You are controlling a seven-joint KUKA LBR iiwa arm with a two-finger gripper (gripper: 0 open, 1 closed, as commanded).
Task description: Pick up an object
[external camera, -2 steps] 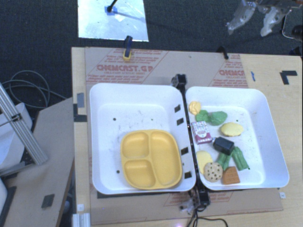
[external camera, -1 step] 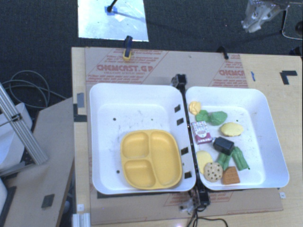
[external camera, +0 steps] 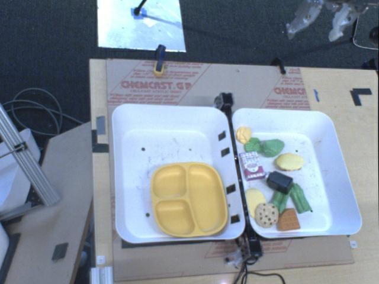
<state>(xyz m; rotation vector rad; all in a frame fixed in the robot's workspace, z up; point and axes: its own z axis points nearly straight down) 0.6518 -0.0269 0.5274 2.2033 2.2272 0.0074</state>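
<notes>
White right bin (external camera: pixel 331 129) holding small toy foods, among them a black block (external camera: pixel 279 181), a cookie (external camera: pixel 266 215) and green pieces (external camera: pixel 265 147), all lying well below the gripper (external camera: pixel 320 18), which hangs above the bench with fingers spread, holding nothing.

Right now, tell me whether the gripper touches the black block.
Apart. The camera view shows the gripper over the dark floor beyond the bench, far from the black block.

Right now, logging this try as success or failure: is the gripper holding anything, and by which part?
Nothing is held: the gripper hangs open above the bench, away from both bins.
</notes>
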